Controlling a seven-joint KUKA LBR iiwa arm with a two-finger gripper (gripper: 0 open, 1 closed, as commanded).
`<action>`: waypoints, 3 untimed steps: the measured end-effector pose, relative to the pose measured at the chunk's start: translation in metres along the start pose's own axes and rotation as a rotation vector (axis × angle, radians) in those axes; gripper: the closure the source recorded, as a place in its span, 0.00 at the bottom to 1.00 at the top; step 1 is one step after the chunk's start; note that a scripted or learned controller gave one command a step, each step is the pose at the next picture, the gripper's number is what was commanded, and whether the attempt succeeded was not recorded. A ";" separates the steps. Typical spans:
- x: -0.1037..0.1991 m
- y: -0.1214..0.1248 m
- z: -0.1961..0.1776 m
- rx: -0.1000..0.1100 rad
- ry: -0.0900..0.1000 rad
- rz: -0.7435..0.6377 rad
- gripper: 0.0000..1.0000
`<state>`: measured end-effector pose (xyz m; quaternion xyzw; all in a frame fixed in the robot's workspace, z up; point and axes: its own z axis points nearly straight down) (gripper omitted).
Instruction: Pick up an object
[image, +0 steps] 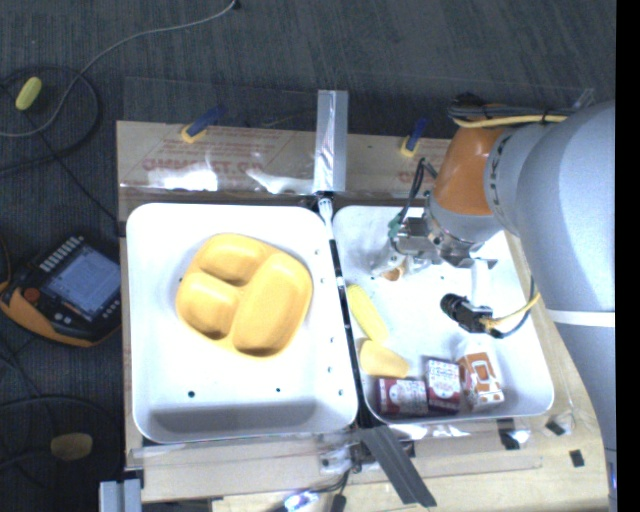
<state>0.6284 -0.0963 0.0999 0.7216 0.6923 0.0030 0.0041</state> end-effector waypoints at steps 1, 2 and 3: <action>0.014 0.031 -0.083 0.013 -0.004 0.212 1.00; 0.022 0.009 -0.082 0.015 -0.003 0.416 1.00; 0.072 -0.037 -0.115 0.013 -0.001 0.133 1.00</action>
